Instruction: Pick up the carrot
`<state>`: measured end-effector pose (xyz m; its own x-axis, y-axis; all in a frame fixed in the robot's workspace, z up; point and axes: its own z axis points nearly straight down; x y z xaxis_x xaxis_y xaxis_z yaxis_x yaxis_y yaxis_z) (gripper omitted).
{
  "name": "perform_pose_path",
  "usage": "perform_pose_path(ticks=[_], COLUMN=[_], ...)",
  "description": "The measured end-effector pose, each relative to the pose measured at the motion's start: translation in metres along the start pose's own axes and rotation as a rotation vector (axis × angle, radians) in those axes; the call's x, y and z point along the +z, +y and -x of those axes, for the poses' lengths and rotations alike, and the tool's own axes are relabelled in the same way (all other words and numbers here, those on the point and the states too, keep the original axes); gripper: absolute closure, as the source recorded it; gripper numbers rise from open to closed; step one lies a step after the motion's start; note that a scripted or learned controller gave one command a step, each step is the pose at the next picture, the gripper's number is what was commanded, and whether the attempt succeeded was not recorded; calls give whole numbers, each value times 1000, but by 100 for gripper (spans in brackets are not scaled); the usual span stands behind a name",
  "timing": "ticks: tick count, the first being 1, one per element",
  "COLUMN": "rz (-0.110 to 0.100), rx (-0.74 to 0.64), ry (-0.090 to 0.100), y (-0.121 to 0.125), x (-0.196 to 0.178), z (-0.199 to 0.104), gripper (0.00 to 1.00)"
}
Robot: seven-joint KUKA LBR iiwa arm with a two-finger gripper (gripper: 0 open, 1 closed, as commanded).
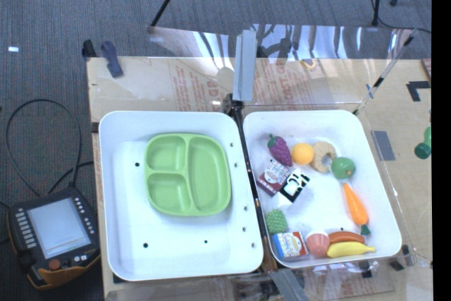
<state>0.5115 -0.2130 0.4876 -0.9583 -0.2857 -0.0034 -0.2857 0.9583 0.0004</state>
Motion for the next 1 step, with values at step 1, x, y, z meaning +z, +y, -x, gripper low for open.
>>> perform_pose_path(ticks=[1], rz=[1], rx=[-300], ry=[0], y=[2], x=[0], z=[1], gripper=[100])
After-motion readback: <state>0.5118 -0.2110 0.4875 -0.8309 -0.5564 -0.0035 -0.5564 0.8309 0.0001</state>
